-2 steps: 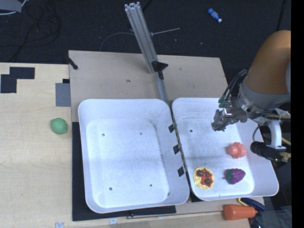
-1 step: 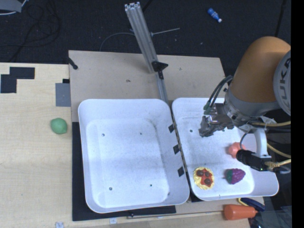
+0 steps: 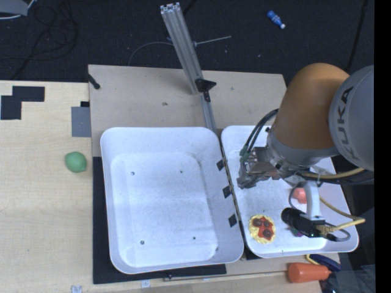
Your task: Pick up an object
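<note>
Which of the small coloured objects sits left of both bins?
The green ball, alone on the bench beside the left bin; the yellow-and-red toy and the pinkish piece lie in the right bin.

The left bin [image 3: 159, 200] and right bin [image 3: 235, 140] look like matt white plastic, finely speckled. The desk [image 3: 36, 212] is pale, smooth wood. The arm's orange band [image 3: 308, 105] is glossy; the slanted bar [image 3: 183, 41] is ribbed bare metal. The green ball [image 3: 76, 162] looks matt. The yellow toy [image 3: 263, 229] may be soft rubber, too small to be sure.
</note>
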Controlling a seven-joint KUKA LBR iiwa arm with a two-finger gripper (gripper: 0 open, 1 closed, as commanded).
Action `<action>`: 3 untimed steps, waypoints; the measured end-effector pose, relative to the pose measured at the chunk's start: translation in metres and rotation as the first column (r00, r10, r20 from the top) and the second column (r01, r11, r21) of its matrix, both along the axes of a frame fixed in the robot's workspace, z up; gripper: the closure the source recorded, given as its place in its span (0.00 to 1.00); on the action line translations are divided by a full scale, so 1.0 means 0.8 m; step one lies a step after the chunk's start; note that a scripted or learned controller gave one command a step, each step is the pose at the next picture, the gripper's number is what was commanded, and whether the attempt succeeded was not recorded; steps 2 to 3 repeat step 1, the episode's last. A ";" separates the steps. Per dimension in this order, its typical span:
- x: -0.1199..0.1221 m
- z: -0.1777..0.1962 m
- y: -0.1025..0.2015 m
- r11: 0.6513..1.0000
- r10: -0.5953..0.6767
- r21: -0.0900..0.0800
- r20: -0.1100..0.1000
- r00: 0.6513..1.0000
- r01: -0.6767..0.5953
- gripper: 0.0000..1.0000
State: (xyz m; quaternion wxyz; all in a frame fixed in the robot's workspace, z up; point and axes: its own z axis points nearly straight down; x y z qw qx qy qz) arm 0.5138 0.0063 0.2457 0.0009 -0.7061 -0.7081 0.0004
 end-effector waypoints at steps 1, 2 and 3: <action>-0.001 -0.013 0.066 1.000 0.001 0.000 0.000 1.000 -0.001 1.00; -0.001 -0.013 0.066 1.000 0.001 0.000 0.000 1.000 -0.001 1.00; -0.001 -0.013 0.066 1.000 0.001 0.000 0.000 1.000 -0.001 1.00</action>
